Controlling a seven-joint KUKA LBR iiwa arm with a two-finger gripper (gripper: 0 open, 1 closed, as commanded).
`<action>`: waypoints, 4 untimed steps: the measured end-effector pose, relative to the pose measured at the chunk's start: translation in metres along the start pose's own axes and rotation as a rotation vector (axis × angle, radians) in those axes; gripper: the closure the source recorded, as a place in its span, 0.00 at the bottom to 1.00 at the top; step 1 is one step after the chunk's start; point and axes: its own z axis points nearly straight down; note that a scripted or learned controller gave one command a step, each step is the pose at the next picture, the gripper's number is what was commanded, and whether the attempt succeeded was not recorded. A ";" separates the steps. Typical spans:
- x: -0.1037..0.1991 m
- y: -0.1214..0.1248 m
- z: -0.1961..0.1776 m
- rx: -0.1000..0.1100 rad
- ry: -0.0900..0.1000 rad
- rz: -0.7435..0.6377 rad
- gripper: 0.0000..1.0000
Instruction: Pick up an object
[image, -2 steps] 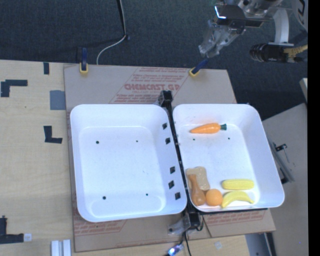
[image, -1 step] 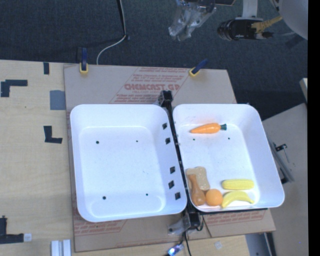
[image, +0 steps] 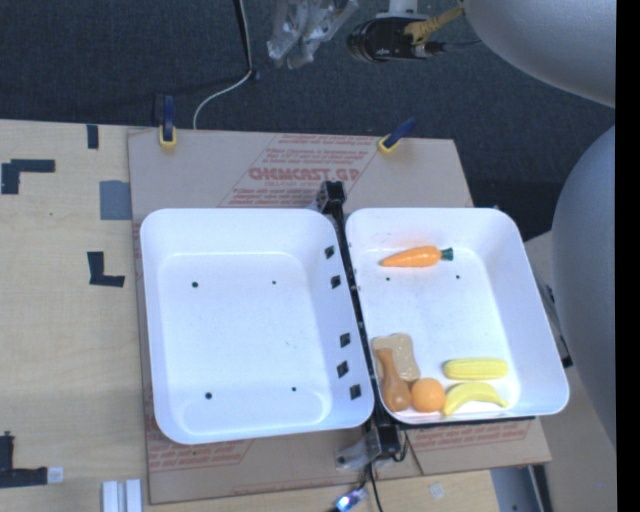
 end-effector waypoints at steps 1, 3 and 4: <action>-0.004 0.000 -0.011 0.000 -0.003 0.004 1.00; -0.002 0.000 -0.030 0.001 -0.005 0.000 1.00; -0.001 0.000 -0.040 0.002 -0.006 -0.001 1.00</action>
